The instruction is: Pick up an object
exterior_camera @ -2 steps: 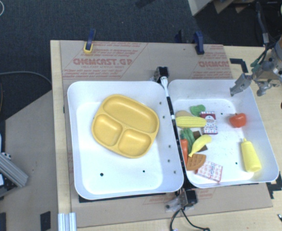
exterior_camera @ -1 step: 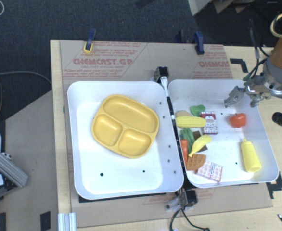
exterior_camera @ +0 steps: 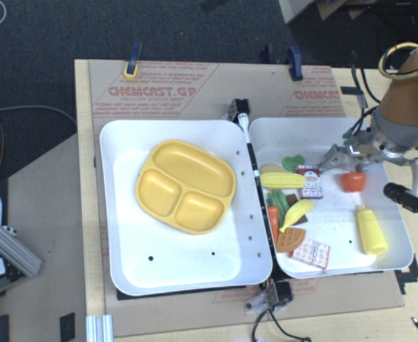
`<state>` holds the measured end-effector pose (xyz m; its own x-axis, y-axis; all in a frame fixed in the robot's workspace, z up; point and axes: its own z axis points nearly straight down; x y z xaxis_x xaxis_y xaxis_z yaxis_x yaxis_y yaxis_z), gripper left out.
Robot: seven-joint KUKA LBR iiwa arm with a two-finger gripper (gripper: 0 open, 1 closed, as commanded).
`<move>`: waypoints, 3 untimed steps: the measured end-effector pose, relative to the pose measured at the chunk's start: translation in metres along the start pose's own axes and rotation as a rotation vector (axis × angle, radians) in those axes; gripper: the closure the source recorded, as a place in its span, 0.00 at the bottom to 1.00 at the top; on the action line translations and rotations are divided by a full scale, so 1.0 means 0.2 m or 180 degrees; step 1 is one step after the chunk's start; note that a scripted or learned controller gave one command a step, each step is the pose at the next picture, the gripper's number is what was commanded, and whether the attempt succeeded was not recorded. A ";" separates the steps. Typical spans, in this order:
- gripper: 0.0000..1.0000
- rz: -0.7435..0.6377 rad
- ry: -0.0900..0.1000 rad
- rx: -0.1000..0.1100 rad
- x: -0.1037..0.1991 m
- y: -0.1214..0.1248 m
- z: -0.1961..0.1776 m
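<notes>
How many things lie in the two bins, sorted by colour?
Yellow: 4, the plate, corn, banana, bottle
Red or orange: 2, the tomato, carrot
Green: 2, the leaf, pepper
Brown: 1, the biscuit
Red and white: 2, the packet, box
Total: 11

Materials and finishes, as I read them from the overhead view.
Two bins (exterior_camera: pixel 123 212): smooth white plastic, slight sheen. Divided plate (exterior_camera: pixel 186 186): glossy yellow plastic. Bench board (exterior_camera: pixel 159 87): matt brown cardboard, printed red. Toy corn (exterior_camera: pixel 284 180), tomato (exterior_camera: pixel 352 182), yellow bottle (exterior_camera: pixel 371 231): shiny plastic, I judge.
</notes>
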<state>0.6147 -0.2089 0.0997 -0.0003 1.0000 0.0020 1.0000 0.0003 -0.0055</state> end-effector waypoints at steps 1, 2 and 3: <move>0.00 -0.0003 -0.0005 -0.0009 0.00 0.00 0.08; 1.00 -0.0004 -0.0010 -0.0024 0.00 0.01 0.02; 1.00 0.0001 -0.0016 -0.0035 -0.04 -0.01 -0.25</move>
<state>0.6122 -0.2169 0.1493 0.0000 1.0000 -0.0030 1.0000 0.0000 0.0056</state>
